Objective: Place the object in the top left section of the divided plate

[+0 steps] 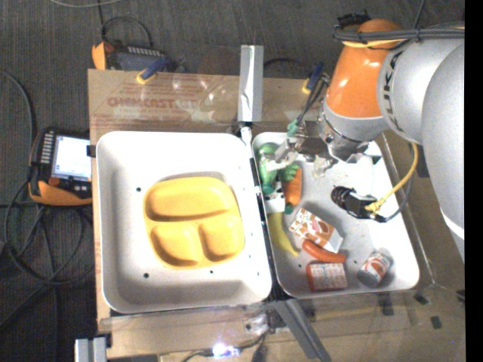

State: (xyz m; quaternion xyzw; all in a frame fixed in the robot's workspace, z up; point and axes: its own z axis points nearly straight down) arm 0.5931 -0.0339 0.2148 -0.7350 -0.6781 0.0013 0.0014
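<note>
Over the right bin (400,270), the pincer (290,151) hangs near the carrot (293,187); grip unclear.

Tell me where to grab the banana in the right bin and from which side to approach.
Grip the banana across its middle, coming straight down from above. It lies flat and slender along the right bin's left wall, so set the fingers across its narrow width; the wall and the carton crowd either side.
</note>
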